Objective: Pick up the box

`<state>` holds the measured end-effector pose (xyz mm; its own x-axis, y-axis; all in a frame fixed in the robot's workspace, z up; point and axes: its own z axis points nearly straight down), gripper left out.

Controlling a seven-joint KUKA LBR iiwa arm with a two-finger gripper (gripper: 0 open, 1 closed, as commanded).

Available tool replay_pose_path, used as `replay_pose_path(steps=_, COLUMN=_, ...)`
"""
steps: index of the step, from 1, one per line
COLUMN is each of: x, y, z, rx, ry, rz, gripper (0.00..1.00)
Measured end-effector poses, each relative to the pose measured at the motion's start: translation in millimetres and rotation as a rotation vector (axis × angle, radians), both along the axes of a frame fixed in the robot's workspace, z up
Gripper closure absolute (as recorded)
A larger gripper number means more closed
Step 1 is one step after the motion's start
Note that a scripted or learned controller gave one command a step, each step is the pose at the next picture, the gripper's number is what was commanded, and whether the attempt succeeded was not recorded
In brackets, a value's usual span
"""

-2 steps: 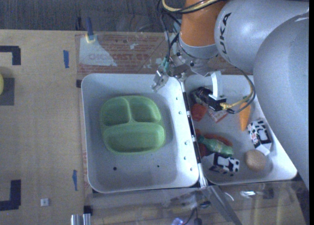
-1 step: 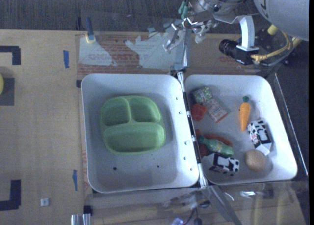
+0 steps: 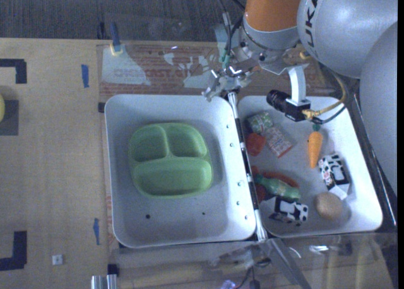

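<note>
A small black-and-white cow-patterned box lies near the right wall of the right bin. A second cow-patterned item rests at that bin's front. A flat pink-and-white speckled packet sits near the bin's back left, beside a green packet. My gripper hangs over the back rim where the two bins meet, well left of and behind the cow-patterned box, and touches none of these things.
The left bin holds a green divided plate. In the right bin lie an orange carrot, a red piece, a green and red item and a brown round item. A black cable connector hangs over the right bin's back.
</note>
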<state>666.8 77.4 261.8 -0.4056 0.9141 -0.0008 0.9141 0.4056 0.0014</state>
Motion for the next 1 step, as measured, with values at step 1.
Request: replay_pose_path(steps=1, x=-0.4, y=48.2, z=-162.6, rx=0.002, ry=0.003, rz=0.140, gripper=0.00)
